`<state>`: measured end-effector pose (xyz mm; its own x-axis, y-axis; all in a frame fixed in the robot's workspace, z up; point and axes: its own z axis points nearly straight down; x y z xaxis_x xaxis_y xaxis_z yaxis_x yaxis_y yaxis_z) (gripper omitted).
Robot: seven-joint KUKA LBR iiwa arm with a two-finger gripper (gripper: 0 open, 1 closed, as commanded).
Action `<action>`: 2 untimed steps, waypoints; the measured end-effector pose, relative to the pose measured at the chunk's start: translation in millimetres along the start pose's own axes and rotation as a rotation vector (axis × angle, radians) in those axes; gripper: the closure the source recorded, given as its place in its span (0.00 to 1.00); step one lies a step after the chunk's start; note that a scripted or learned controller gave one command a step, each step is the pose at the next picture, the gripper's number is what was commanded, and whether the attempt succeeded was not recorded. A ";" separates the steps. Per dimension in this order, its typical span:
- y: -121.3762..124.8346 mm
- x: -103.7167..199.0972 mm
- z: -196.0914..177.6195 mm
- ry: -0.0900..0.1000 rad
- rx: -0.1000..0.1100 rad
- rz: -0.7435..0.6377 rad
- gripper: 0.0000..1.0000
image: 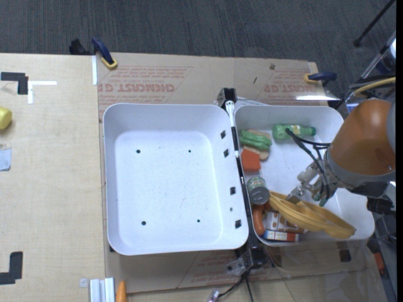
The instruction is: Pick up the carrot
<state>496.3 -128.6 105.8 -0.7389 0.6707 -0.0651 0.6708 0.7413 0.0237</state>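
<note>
While the two-finger gripper (306, 190), its state impossible to tell, hovers over the yellow banana (312, 216), the small orange carrot (257, 219) lies well left.

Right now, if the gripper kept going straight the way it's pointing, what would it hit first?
Probably the banana. The gripper points down and left into the right bin, its tip right above the banana's near end. Depth is hard to judge from above, so it may already touch.

A broad orange band (368, 137) is wrapping the grey arm (359, 178) above its wrist. Black cables (308, 145) are trailing toward the small metallic claw (308, 190).
</note>
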 end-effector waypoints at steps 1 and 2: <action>33.9 44.6 -88.5 0.057 0.028 0.232 0.00; 2.5 10.9 0.0 0.030 0.016 0.709 0.00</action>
<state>489.9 -119.4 105.2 -0.1256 0.9920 -0.0122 0.9914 0.1260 0.0355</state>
